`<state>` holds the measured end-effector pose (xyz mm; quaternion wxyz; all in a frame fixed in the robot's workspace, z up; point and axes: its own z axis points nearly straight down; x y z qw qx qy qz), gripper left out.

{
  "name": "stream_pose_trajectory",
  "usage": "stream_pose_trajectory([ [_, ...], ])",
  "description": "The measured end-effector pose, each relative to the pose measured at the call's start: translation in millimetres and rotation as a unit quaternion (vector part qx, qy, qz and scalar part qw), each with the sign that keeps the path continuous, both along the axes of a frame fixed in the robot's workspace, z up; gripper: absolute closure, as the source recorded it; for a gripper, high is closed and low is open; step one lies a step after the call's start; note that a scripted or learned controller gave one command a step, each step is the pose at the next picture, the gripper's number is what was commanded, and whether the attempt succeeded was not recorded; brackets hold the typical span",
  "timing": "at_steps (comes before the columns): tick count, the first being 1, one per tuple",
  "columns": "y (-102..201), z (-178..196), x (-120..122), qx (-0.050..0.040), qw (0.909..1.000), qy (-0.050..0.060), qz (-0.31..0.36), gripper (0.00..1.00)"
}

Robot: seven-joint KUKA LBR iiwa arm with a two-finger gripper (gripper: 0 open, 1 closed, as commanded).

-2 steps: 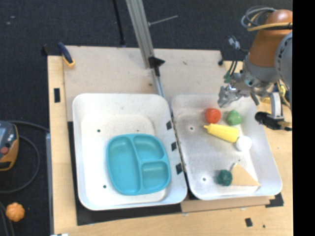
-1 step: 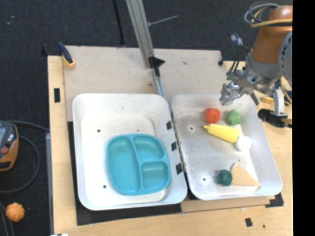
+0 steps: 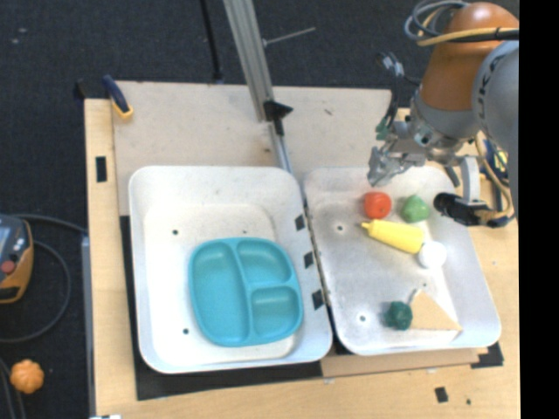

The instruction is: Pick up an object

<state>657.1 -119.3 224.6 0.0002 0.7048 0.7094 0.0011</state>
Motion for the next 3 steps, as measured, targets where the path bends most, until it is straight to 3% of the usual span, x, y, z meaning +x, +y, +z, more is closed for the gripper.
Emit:
stream_pose_trajectory([
  [3,162.4,-5.2,-48.7,0.0,1.0,0.001,0.001,1.0],
])
